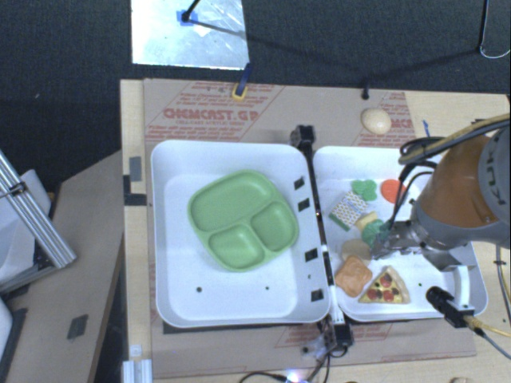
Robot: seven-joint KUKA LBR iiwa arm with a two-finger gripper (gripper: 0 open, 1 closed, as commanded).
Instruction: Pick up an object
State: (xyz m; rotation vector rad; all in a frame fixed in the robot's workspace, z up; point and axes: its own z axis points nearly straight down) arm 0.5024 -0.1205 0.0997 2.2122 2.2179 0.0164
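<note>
The cardboard-covered bench stood on dark carpet. The left shallow white bin held a green sectioned plastic plate. In the right shallow white bin, the gripper hung over toy food; jaw state: cannot tell. A pizza-slice toy lay at its 6 o'clock.

Two white bins sit side by side: the left bin and the right bin. One green divided plate lies left of the gripper. About six small toy foods cluster around it, among them one pizza slice.
</note>
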